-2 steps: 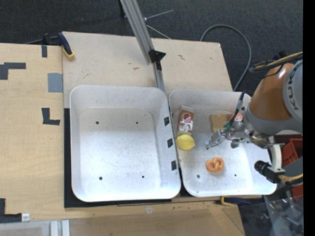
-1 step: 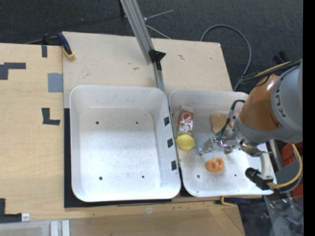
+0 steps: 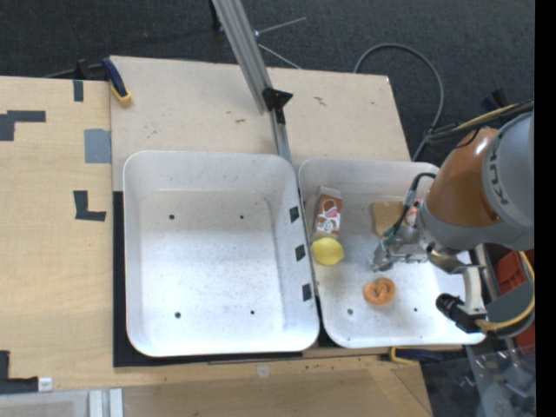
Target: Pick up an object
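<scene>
We see the arm [image 3: 486, 189] reaching in from the right over the right bin [image 3: 352, 324], with the gripper [image 3: 387, 257] lowered near the middle of that bin. Whether it is wide or narrow we cannot tell; nothing shows gripped in it. Four things lie in this bin. A yellow lemon-like ball [image 3: 327, 250] rests near the bin's left wall, touching the lower end of a small brown and white carton [image 3: 327, 214] that lies flat just above it. A tan, bread-like piece [image 3: 386, 216] sits toward the upper right, partly behind the wrist. An orange ring-shaped object [image 3: 379, 292] lies just below the gripper, apart from the others. We judge that the gripper is placed here because the orange ring is the nearest candidate and has free space around it, which would make it an easier pick than the ball and carton crowded against the wall. It stands a little above the ring in the view and not squarely over it, so we think a small correction toward the ring would be needed before closing. The left bin [image 3: 139, 233] lies beside it, across the shared rim. No object looks lifted yet, so the pick seems still ahead.
</scene>
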